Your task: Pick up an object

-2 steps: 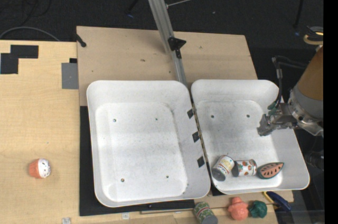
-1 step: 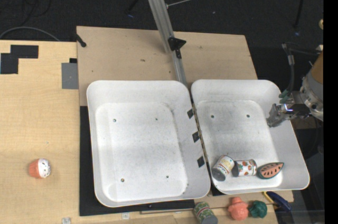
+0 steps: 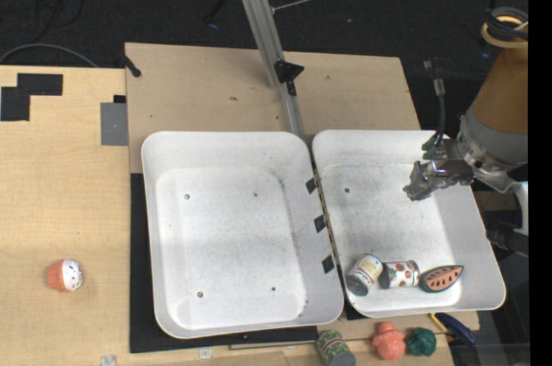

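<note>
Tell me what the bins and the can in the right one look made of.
Bins: probably moulded plastic, matte white with fine speckling and rounded rims. Can: likely metal or a plastic toy; its printed label hides the body and its end is pale, so I cannot settle it.

Gripper (image 3: 420, 186) over right bin (image 3: 379, 209), upper right part. Two cans (image 3: 384, 274) and watermelon slice (image 3: 442, 278) along bin's near edge (cans touching). Left bin (image 3: 224, 235) beside it. Small orange ball (image 3: 65, 275) on bench, far left.

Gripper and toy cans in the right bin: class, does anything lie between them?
Nothing visible does. The gripper hangs over bare bin floor; the two cans and watermelon slice lie along the near edge.
</note>
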You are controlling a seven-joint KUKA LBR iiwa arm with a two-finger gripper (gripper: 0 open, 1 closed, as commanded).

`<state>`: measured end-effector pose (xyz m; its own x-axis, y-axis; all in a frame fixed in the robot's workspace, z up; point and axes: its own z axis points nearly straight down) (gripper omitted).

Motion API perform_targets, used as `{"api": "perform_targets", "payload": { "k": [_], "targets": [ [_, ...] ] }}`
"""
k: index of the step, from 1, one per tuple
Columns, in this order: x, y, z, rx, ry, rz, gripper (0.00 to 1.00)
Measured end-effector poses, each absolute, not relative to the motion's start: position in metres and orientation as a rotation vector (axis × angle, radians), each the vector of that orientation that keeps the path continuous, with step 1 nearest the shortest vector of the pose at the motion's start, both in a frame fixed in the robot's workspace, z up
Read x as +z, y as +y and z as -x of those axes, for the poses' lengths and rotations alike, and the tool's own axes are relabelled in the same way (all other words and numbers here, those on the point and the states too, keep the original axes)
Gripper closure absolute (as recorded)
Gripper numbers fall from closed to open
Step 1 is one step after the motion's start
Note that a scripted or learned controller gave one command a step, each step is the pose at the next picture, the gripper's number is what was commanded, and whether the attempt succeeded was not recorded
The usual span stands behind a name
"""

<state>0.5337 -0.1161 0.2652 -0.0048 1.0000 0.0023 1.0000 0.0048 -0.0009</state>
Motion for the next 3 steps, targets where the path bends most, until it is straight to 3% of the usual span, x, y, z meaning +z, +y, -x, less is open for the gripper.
{"api": "perform_targets", "payload": {
  "k": [3],
  "targets": [
    [0.242, 0.062, -0.559, 0.003, -2.224, 2.213, 1.00]
  ]
}}
